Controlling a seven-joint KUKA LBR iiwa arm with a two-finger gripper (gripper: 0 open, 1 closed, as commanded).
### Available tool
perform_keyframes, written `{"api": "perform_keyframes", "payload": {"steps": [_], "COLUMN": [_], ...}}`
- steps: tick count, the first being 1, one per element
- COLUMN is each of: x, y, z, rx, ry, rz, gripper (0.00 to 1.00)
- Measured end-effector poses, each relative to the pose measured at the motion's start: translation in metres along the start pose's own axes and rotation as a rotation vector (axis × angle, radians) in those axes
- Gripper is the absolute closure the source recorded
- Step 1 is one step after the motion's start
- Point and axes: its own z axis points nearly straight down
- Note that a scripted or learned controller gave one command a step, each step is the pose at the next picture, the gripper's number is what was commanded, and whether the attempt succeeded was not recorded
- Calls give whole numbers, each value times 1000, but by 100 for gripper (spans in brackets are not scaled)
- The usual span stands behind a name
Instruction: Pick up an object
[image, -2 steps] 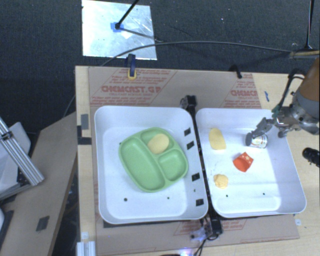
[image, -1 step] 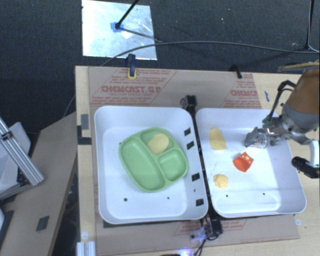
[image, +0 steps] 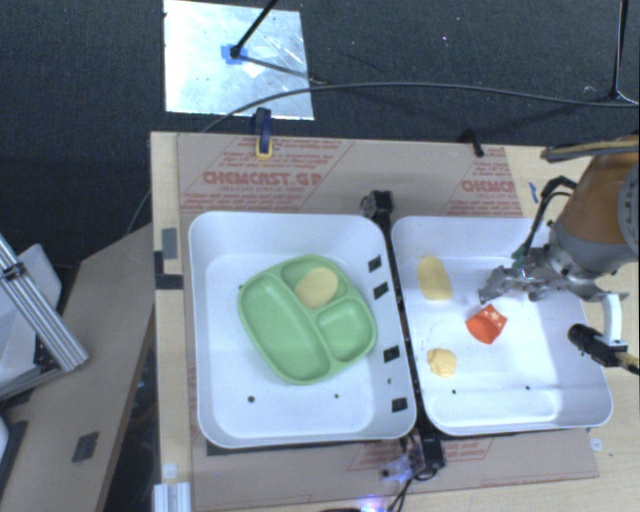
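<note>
The jaws (image: 500, 285) hang over the right bin (image: 570, 400), reaching in from the right on the grey arm (image: 595, 225) with its orange band. Whether the jaws stand apart or together cannot be told; nothing shows between them.

A red piece (image: 487, 324) lies on the bin floor just below the jaws, near them but apart. A long yellow piece (image: 434, 277) lies to the left of the jaws, near the bin's upper left part. A small yellow lump (image: 441, 361) lies lower, below and left of the red piece, well apart from the jaws. That makes three loose things in the right bin: one red, two yellow.

The left bin (image: 230, 410) holds one green tray (image: 290, 345) with three compartments, set at a slant. One yellow piece (image: 317, 288) lies in the tray's upper compartment.

The two bins sit side by side, touching along the middle, on the table (image: 330, 170), whose top is a brown printed sheet.
</note>
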Motion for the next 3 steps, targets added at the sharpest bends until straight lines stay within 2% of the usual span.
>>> {"api": "perform_keyframes", "payload": {"steps": [1,2,3], "x": [0,0,6], "y": [1,2,4], "z": [19,7,-38], "rx": [-2,-5,-6], "ry": [-1,-1,-1], "rz": [0,0,-3], "gripper": [0,100,100]}}
